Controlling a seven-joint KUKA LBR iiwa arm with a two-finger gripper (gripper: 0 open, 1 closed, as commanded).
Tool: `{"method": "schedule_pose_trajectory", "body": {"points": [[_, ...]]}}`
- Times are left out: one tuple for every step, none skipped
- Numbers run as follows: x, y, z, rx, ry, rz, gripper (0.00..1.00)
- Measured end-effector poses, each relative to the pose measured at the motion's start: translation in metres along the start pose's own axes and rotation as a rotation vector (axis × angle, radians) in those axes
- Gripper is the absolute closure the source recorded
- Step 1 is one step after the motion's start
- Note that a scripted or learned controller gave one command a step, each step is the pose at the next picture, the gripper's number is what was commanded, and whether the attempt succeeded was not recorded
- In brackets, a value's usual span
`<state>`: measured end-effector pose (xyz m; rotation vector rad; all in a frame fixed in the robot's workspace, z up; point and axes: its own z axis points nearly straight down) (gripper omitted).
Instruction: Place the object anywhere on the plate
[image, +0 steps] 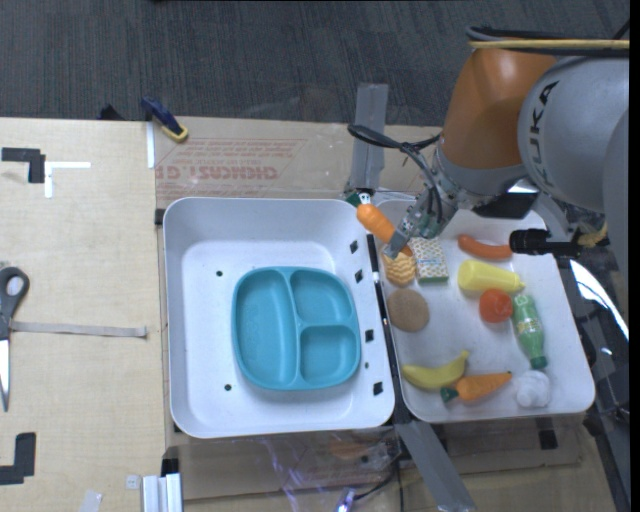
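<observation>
The arm (530, 110), grey with its orange band, loomed closest to the lens at upper right, reaching down toward the seam between the two bins. Its gripper (400, 240) hung over the near-left corner of the right bin (570, 390), and a small orange carrot (376, 221) lay at its fingertips. The carrot appeared to be pinched between the narrowed fingers, though the slant of the view left the contact itself hard to confirm. It sat above the dividing rims, just beside a waffle-patterned piece (400, 268) and a brown round item (408, 310).

The carrot's long axis ran diagonally, from its green-tipped end at upper left, near the bin's back corner, down and right toward the fingers.

The teal plate (297, 327), with three compartments, rested in the middle of the left bin (190, 300) and carried nothing. Judging from this, the pick looked made or nearly so, while the carry across the rims and the release over the plate remained to be done. A banana (432, 373), a second carrot (482, 385), a tomato (495, 304) and a green bottle (529, 327) lay elsewhere in the right bin.
</observation>
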<state>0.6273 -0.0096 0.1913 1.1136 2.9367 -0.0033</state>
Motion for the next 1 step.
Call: {"method": "schedule_pose_trajectory", "body": {"points": [[-0.0001, 0.0, -0.0001, 0.0, 0.0, 0.0, 0.0]]}}
